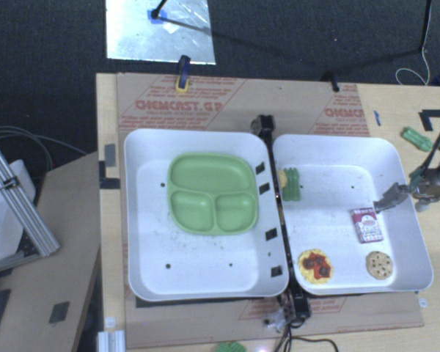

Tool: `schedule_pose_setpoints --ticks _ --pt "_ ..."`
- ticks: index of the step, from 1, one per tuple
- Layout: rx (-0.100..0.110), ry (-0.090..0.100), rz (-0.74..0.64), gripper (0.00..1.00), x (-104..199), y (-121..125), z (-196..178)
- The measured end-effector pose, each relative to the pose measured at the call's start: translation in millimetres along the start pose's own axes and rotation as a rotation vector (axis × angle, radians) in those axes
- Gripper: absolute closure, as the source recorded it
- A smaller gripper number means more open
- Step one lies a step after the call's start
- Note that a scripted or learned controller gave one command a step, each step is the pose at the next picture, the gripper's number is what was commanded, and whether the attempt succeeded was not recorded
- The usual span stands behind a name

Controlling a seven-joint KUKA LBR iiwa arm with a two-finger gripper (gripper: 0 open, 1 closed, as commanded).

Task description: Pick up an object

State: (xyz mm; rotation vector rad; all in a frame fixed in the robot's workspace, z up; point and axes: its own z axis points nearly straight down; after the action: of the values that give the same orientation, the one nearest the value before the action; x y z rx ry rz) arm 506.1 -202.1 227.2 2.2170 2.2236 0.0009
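The right bin holds several small items. A red and white carton lies flat at its right middle. A chocolate chip cookie sits at the front right. A yellow plate of spaghetti with red sauce is at the front left. A green and yellow piece lies against the bin's left wall. My gripper reaches in from the right edge, low over the bin, its tip just above and to the right of the carton. I see nothing held in it.
The left bin holds a green divided plate. A green marker lies on the bench at the far right. A yellow and blue clamp stands at the bench's back edge. A metal sheet lies on the floor beyond.
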Motion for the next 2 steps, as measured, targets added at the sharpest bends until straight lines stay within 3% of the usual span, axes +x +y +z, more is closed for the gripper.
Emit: schedule_pose_setpoints --ticks 1,2 --pt "0.004 0.002 0.0 0.0 -4 27 141" --pt "0.003 0.002 0.003 0.0 -4 7 143"
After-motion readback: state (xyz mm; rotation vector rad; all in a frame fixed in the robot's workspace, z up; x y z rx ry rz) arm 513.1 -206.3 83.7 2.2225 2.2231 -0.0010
